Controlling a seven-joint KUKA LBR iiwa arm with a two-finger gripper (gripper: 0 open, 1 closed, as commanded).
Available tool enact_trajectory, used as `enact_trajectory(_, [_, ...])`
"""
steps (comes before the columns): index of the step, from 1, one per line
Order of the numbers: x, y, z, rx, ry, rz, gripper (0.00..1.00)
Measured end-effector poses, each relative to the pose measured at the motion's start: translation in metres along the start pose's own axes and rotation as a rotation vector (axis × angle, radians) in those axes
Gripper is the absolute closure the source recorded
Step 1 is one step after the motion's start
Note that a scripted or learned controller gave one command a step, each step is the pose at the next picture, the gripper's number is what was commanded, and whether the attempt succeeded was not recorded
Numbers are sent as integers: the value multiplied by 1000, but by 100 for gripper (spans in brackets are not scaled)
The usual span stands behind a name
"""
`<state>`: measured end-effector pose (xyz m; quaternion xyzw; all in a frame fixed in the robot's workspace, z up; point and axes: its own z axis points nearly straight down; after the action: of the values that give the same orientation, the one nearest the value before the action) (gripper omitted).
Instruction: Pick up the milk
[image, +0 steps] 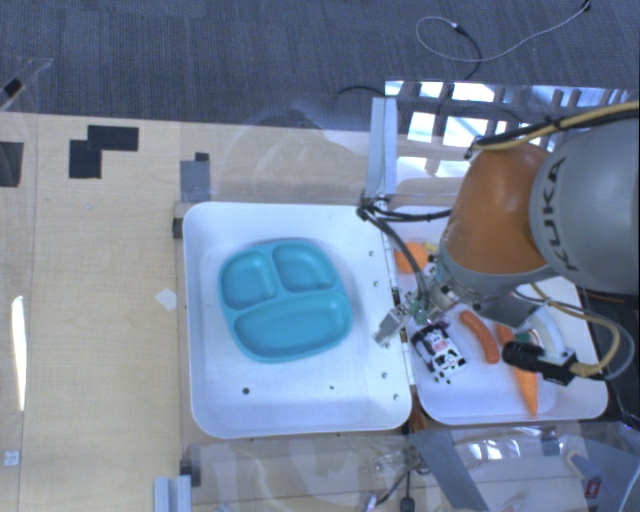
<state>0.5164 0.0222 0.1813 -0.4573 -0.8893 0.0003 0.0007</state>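
The milk (441, 354) is a small white carton with black cow patches and a red mark. It lies in the right bin (470, 402) near that bin's left wall. My gripper (414, 318) hangs just above and to the left of the carton, over the divide between the two bins. The grey wrist and the orange band (495, 215) cover the bin's middle and hide part of its contents. Nothing shows the carton lifted; it appears to rest on the bin floor.
A blue divided plate (285, 300) lies in the left bin (300, 410). In the right bin are a red sausage (481, 337), an orange carrot (528, 391), another orange piece (405, 259) and a white object (547, 330). Cables run along the arm.
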Motion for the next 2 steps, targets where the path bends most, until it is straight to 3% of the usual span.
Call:
enact_trajectory(1, [-9, -41, -1, -1, -1, 10, 0])
enact_trajectory(2, [29, -14, -1, -1, -1, -89, 0])
